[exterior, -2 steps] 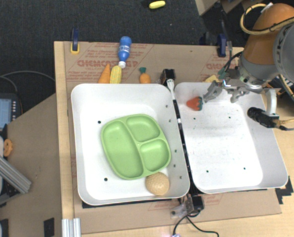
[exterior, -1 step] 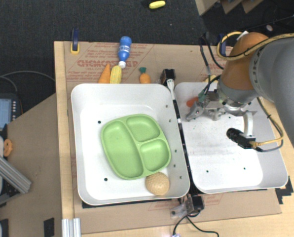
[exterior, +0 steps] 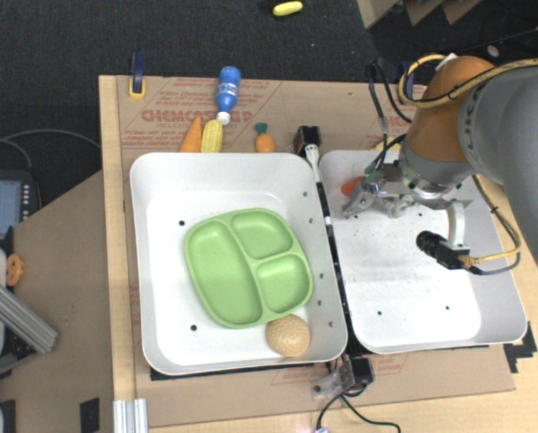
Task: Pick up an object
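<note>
— Where is the gripper [exterior: 377, 198]?

— Low over the right bin [exterior: 431, 323], at its far left corner, under the arm's orange band [exterior: 442, 120].

— Has it closed on anything?

— I cannot tell; the metal parts at the wrist blur together from this angle.

— And the thing to pick up?

— The nearest candidate is a small red object [exterior: 351, 186], lying on the white floor of the right bin just to the left of the gripper, near the far wall. It is a reddish-orange blob, too small to make out its shape.

— Is it touching the gripper?

— It sits right beside it; whether they touch is unclear.

— What is in the left bin [exterior: 161, 242]?

— A green plate [exterior: 247, 267] with three compartments, lying flat in the middle. A round tan ball [exterior: 289, 335], rough-looking, rests against the plate's near edge.

— Anything beyond the bins?

— On the board at the far side: a toy corn cob [exterior: 212, 135] beside an orange carrot [exterior: 191, 137], a blue and white bottle [exterior: 227, 91], and a smaller carrot [exterior: 264, 140]
</note>
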Controlling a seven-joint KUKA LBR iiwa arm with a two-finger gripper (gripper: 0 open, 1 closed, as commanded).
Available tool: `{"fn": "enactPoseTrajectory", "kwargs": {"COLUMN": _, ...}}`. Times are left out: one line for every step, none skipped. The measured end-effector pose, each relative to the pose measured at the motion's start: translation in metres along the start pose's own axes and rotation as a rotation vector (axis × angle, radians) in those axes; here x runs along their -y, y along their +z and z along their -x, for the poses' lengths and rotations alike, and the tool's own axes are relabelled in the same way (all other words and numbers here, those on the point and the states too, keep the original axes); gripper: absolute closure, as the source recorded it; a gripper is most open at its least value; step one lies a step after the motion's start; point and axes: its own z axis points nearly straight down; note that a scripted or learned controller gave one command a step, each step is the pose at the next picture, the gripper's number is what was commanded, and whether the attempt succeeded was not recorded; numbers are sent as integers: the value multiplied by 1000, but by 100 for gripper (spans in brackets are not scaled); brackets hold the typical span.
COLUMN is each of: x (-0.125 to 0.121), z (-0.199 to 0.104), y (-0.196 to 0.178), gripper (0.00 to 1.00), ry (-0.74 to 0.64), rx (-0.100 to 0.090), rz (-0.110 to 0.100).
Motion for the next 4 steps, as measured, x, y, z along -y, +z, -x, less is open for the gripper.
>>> {"fn": "enactPoseTrajectory", "kwargs": {"x": 0, "z": 0, "y": 0, "gripper": 0, "ry": 0, "rx": 0, "rz": 0}}
{"fn": "enactPoseTrajectory", "kwargs": {"x": -43, "z": 49, "y": 0, "gripper": 0, "ry": 1, "rx": 3, "rz": 3}}
{"fn": "enactPoseTrajectory", "kwargs": {"x": -43, "z": 47, "y": -11, "gripper": 100, "ry": -1, "rx": 2, "rz": 4}}
{"fn": "enactPoseTrajectory", "kwargs": {"x": 8, "z": -19, "y": -107, "gripper": 100, "ry": -6, "rx": -3, "rz": 6}}
